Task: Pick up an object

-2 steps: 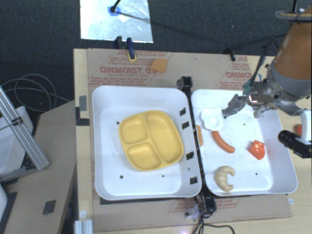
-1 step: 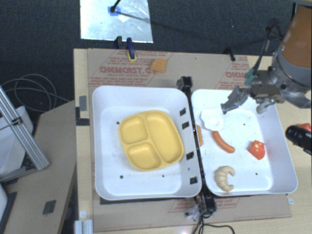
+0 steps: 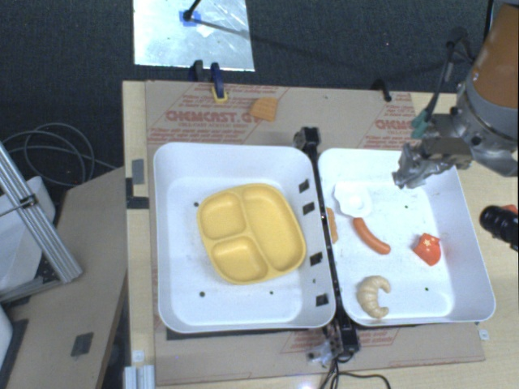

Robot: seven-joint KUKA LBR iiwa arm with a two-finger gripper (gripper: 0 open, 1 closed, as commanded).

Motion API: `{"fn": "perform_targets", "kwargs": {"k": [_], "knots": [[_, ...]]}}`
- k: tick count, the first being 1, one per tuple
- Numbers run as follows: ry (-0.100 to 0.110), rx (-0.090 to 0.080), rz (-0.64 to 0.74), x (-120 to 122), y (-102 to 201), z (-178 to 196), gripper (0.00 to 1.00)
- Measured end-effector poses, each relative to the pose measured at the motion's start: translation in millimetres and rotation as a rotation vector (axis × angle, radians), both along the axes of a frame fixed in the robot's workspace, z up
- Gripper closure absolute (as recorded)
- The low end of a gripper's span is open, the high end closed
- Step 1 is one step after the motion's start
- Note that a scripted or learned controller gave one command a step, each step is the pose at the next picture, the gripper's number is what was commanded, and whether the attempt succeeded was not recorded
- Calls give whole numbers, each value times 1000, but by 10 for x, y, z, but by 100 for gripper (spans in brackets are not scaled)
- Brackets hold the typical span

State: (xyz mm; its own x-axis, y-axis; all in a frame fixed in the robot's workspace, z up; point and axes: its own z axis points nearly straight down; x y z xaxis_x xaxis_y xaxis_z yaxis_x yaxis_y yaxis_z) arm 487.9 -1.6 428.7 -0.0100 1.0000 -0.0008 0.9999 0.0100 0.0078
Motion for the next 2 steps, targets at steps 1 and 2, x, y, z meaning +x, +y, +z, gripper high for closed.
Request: {"fn": "perform_targets", "kwargs": {"k": [1,2], "knots": [[18,1,-1,88,535,-1600,100],[7,1,-8,99,504,-1522,0]]}}
